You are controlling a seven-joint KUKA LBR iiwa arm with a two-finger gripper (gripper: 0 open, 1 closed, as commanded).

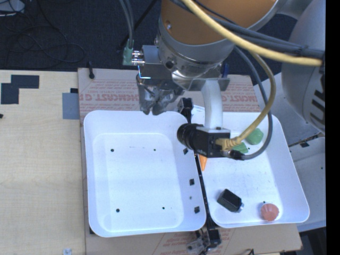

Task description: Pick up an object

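While the end effector [157, 106] hangs over the left bin [101, 126], grip state unclear, pale wooden bench [37, 158], dark floor.

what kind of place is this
Probably a robotics lab test bench: a grey and orange robot arm over two shallow white plastic bins, loose cables on dark floor, and a plywood benchtop.

Pale wooden surface [37, 158], bearing printed cardboard sheet [106, 92]; on that, two shallow white bins side by side: left bin [95, 142], right bin [289, 169].
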